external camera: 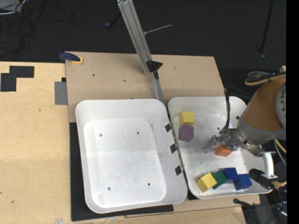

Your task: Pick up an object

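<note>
Orange shows just under the tips of the pincer point(220, 143), where a small orange block point(224, 150) lies on the floor of the right bin point(205, 107); the metal fingers come down at a slant from the grey wrist and reach the block's upper left edge, but whether they are spread or pressed together I cannot tell, nor whether the block sits between them or merely beside them; by my judgement the block is the thing being gone after, and it looks light, stiff and flat-sided, likely a little slick, so the sound hold would be across two opposite faces near its middle, square on, since a corner pinch could let it twist out. Behind the pincer the arm point(264, 111) rises in a broad orange band and fills the bin's right side; to the left of the pincer, well apart from it, a yellow cube point(187, 117) stands just above a purple cube point(186, 132), the two touching or nearly so, close to the bin's left wall; near the bin's lower rim a yellow block point(205, 182), a green block point(219, 178) and two blue blocks point(236, 178) huddle together in a row. Beyond the dividing rim the left bin point(93, 111) lies alongside; both rest on a brown board on the surface point(28, 143), and a slanted metal rail point(138, 36) runs up from between the bins.
</note>
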Robot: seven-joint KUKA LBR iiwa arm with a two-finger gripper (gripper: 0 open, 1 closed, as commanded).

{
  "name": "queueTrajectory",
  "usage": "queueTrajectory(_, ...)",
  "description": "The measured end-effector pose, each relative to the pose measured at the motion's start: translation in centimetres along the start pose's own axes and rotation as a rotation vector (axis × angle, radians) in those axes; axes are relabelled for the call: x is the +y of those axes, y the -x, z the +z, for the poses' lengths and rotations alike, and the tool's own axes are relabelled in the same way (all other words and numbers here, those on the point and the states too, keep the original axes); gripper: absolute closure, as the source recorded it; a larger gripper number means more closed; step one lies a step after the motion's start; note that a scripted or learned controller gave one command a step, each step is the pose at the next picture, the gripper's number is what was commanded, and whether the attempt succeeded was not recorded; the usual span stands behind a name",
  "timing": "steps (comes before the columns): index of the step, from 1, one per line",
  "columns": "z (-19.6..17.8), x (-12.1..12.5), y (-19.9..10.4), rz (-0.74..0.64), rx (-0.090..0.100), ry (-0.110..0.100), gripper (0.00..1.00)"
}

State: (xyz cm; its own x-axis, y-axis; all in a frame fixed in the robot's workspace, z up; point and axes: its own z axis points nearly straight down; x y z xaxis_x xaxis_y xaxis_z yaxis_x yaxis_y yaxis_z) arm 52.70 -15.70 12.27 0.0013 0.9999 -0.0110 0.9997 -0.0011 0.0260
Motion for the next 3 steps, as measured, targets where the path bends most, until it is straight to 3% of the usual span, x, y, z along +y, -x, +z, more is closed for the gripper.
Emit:
queueTrajectory(1,-0.9,0.0,0.1,0.009,0.0,0.0,1.0)
queueTrajectory(2,-7.2,0.2,0.4,-0.002,0.01,-0.023,1.0)
queueTrajectory(3,-12.4,0.5,0.6,-0.003,0.01,-0.023,1.0)
